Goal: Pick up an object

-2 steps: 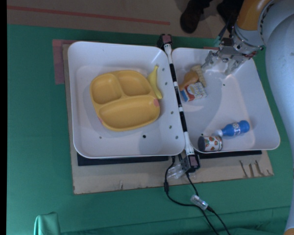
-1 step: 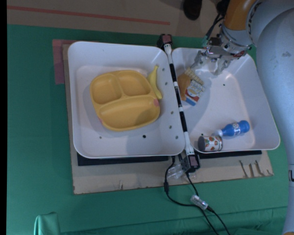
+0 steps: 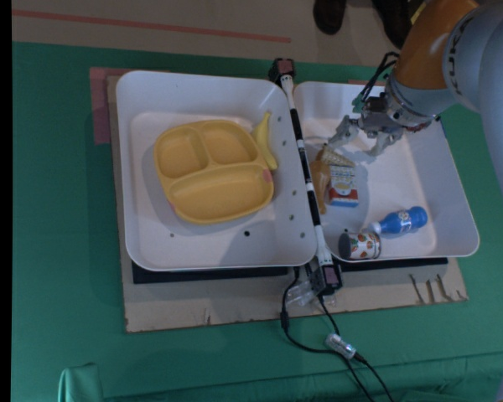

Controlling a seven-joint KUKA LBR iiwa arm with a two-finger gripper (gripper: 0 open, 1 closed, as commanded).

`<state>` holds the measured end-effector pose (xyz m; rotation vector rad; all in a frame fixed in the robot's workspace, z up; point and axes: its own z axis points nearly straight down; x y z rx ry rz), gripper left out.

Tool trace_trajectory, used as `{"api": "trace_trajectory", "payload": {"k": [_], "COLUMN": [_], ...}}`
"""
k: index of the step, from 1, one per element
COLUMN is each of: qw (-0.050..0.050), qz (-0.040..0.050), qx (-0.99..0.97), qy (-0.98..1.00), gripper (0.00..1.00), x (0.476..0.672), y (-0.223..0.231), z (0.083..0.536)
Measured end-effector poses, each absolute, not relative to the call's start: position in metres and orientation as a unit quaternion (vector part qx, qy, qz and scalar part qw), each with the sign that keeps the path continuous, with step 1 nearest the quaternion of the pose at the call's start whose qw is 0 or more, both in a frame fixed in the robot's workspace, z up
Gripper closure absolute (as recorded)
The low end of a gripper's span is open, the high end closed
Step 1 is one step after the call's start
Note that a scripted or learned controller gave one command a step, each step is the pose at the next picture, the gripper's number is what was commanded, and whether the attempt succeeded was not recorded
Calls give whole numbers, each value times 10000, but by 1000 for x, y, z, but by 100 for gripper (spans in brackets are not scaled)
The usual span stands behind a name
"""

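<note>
Camera view: you were looking down at a slant on two shallow white bins, the left bin point(image 3: 142, 249) and the right bin point(image 3: 453, 224), smooth moulded plastic with rounded corners, set side by side on a brown board over green cloth.
Arm: you saw the grey arm point(image 3: 478, 48), with its glossy orange band, reach in from the right.
Gripper: the gripper point(image 3: 362, 141) hung over the upper middle of the right bin with its two fingers spread wide apart, and you could see nothing between them.
Carton: just below the gripper lay a small carton point(image 3: 342, 189), boxy with a peaked top, white with red and blue print; its long axis ran roughly up and down your view, peak toward the gripper.
Orange item: a thin orange piece point(image 3: 319, 182) lay touching the carton's left side, along the divider; you could not tell what it was.
Bottle: a blue bottle point(image 3: 402, 222) with a white cap lay on its side, slanting up to the right.
Cup: a small patterned cup point(image 3: 360, 244) lay tipped over near the bin's lower edge, just beside the bottle.
Left bin: you saw a matte yellow divided plate point(image 3: 214, 170) with three compartments, and a curved banana point(image 3: 264, 141) touching its right rim.
</note>
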<state>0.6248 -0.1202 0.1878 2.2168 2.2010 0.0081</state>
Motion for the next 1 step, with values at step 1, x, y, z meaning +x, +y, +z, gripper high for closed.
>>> {"api": "trace_trajectory", "payload": {"k": [1], "qw": [122], "qz": [57], "qx": [7100], "qy": [7041], "gripper": [0], "x": [543], "y": [-107], "z": [188]}}
